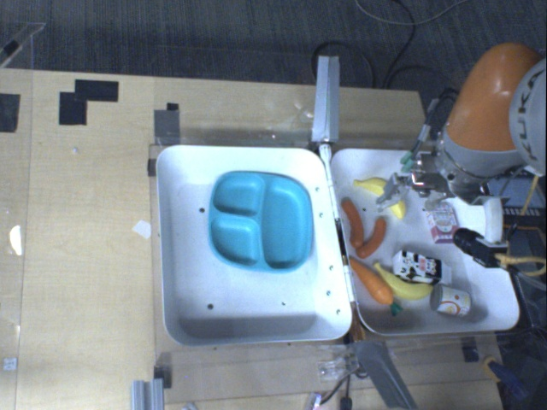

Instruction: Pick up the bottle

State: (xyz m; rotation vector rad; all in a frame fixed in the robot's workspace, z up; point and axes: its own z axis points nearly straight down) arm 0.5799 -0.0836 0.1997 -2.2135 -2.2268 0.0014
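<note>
Now hovering low in the right bin (504,314), end effector (400,190) spread wide, gripping nothing; bottle (444,222) just beside, not yet lifted, whole grasp left

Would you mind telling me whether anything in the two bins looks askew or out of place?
Nothing looks spilled or damaged. The right white bin holds a loose jumble: the orange carrot lies against its left wall, and the small white cup lies on its side. The blue sectioned plate sits flat.
</note>
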